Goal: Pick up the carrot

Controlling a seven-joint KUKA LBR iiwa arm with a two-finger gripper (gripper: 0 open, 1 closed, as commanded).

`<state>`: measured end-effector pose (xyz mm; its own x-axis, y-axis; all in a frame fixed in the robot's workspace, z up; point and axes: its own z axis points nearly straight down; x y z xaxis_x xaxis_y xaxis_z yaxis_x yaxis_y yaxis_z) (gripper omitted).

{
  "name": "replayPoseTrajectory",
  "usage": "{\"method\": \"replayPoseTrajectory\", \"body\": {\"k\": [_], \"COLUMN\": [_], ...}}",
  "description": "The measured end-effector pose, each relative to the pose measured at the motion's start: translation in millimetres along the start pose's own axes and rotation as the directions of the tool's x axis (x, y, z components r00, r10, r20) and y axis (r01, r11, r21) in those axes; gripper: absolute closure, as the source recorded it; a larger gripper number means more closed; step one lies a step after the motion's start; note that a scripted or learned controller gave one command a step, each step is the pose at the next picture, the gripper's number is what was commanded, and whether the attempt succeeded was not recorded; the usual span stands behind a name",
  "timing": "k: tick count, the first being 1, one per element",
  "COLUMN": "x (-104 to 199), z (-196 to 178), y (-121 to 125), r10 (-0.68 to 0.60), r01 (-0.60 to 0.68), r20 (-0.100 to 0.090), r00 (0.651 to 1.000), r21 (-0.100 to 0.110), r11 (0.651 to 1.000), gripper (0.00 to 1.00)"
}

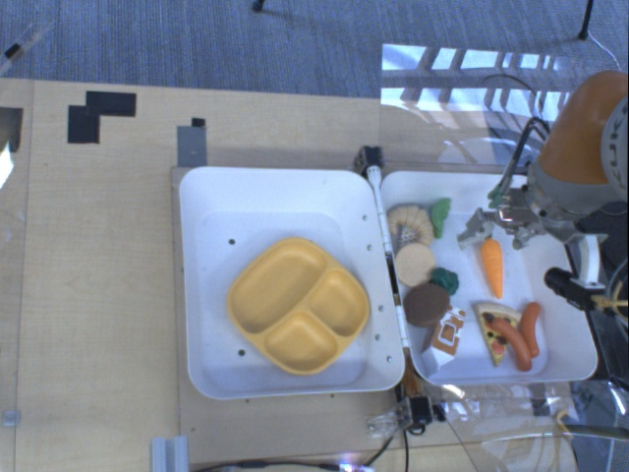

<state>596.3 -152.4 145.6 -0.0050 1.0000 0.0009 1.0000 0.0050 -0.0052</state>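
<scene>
None of the lifting is done yet, as far as I can judge. I see the carrot [491, 266] lying flat on the floor of the right bin [575, 367], tip toward the near side, left of the pizza slice [496, 328] and sausage [531, 334]. My pincer [503, 222] hovers just beyond its far end, fingers spread open and holding nothing. Descent, closing and raising all remain.

Two white bins are sitting on the bench: the left bin [201, 264] and the right bin [575, 362]. One yellow divided plate [299, 305] is lying in the left bin. One carrot [491, 266], one pizza slice [496, 328], one sausage [529, 335] and one green piece [439, 211] are lying in the right bin. One gripper [501, 226] is hanging at the frame's right.
</scene>
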Motion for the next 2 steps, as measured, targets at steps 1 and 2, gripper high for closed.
{"method": "replayPoseTrajectory", "body": {"k": [1,2], "x": [-20,-18], "z": [58,45], "y": [-7,-3], "r10": [0.080,0.075], "r01": [-0.080,-0.075], "r20": [0.002,0.001], "r00": [0.997,0.997], "r21": [-0.017,-0.025], "r11": [0.997,0.997], "gripper": [0.00,1.00]}}
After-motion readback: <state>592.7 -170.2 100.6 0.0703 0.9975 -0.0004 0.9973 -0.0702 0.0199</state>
